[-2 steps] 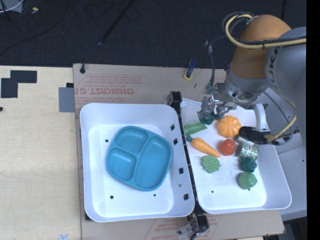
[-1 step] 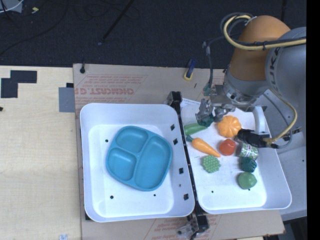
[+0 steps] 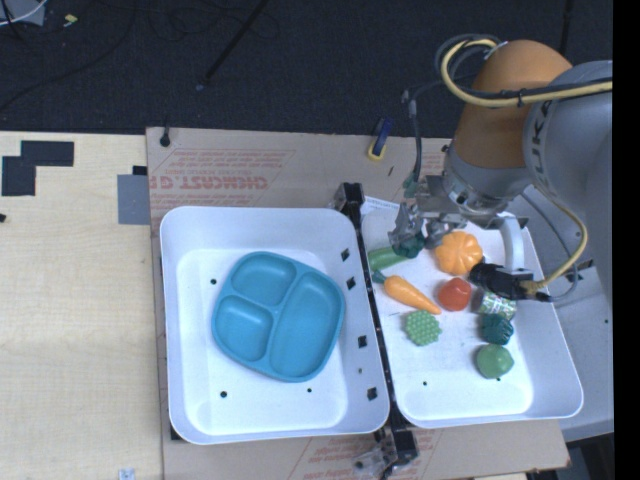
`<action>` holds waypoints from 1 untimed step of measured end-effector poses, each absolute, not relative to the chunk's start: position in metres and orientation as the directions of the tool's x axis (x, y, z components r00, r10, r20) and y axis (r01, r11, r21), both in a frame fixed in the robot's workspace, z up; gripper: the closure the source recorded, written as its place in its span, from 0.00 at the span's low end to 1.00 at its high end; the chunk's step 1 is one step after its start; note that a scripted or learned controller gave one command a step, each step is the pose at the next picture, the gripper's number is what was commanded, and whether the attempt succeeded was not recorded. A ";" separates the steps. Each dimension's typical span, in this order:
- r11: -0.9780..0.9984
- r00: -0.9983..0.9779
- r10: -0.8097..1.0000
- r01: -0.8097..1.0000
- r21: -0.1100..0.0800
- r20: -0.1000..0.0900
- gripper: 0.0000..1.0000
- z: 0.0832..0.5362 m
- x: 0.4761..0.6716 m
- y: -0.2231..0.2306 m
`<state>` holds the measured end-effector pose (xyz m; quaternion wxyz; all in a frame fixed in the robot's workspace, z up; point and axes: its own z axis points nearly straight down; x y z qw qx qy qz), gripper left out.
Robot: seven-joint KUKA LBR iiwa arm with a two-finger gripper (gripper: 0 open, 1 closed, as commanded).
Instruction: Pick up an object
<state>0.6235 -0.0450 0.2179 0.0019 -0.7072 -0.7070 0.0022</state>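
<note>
Hovering over long green plastic toy veg [image 3: 383, 259], upper-left corner of right shallow white bin [image 3: 545, 388], beside the divider.

Looking light, stiff, smooth, likely slippery plastic; gripping across the narrow middle prob. best, not the tapered ends. Two-finger gripper [image 3: 408, 238] hanging just above/touching its right end; finger state too small & shadowed, cannot tell, nothing seen held. Counting nearby in same bin: 1 orange plastic carrot [image 3: 411, 293], 1 bumpy green round toy [image 3: 422, 328], 1 small red tomato toy [image 3: 455, 294], 1 orange pumpkin-like toy [image 3: 458, 252], 1 dark teal lump [image 3: 496, 328], 1 green rounded toy [image 3: 493, 361]. Sitting in left shallow white bin [image 3: 190, 268]: 1 blue three-section plastic plate [image 3: 277, 315].
</note>
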 end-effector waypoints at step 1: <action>0.004 -0.004 1.000 1.000 -0.001 0.000 1.00 0.226 0.639 -0.046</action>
